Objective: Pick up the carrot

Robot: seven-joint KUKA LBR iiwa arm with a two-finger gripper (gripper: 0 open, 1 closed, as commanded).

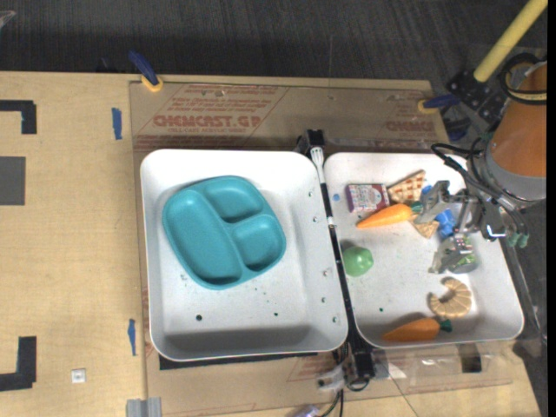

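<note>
Camera view, left to right: your left bin (156, 259) carries a teal divided plate (224, 230), nothing for you there. The work is in the right bin (508, 307).
— Where is the carrot, then?
— You have two orange candidates. The upper carrot (385, 216) lies near the bin's far-left part, just below a purple packet (367, 197) and up from a green ball (357, 261). The lower carrot (413, 329) lies along the near wall, with its green top at the right end.
— Which is nearer the gripper (453, 252)?
— Your gripper hangs over the right half of the bin, beside a croissant (450, 295). The upper carrot lies to its left and slightly farther back, and the lower one towards you and a little left. Both look about equally near. Each has its long axis roughly left-right, the upper one tilted with its tip to the left, so I judge you would close across it front to back.
— Is the gripper apart or together?
— You cannot tell. It is lost among cables, a blue piece (445, 222) and a cracker (408, 186), and its tips blur into the clutter. Nothing orange shows in it.
</note>
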